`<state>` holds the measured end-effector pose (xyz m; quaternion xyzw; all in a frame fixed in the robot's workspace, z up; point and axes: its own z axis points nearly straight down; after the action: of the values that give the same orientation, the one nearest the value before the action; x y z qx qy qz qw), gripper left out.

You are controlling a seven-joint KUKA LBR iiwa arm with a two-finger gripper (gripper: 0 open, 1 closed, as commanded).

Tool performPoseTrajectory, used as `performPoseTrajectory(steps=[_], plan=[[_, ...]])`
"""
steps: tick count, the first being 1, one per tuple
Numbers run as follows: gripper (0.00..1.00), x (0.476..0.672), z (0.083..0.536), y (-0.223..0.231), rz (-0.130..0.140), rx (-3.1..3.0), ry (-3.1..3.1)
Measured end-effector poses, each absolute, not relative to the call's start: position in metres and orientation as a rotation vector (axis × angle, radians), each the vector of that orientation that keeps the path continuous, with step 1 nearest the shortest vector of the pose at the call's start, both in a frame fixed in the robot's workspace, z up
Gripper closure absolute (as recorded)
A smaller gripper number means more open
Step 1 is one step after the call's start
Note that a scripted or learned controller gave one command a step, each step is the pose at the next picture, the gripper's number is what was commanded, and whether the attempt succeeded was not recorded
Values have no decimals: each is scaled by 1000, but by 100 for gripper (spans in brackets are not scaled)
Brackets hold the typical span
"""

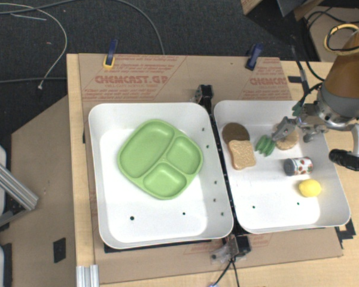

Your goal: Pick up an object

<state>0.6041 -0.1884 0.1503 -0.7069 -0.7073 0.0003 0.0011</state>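
Observation:
The right bin holds several small objects. A dark brown disc lies at its upper left, with a tan bread slice just below it. A green ribbed piece lies beside a tan round item. A small can lies on its side, and a yellow lemon sits below it. My gripper comes in from the right and hangs right over the tan round item, partly covering its top. Nothing is visibly lifted.
The left bin holds a green divided plate, tilted diagonally. A black divider runs between the two bins. Cardboard covers the bench around them, and blue clamps hold its far edge. The arm's grey body hangs over the right bin's upper right corner.

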Motion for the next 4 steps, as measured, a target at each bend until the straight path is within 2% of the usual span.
performPoseTrajectory(steps=[1, 2, 4], plan=[[0, 608, 101, -197, 3, -2219, -2219], [100, 609, 115, -197, -3, -2222, -2222], [100, 606, 245, -195, -6, -2226, -2228]])
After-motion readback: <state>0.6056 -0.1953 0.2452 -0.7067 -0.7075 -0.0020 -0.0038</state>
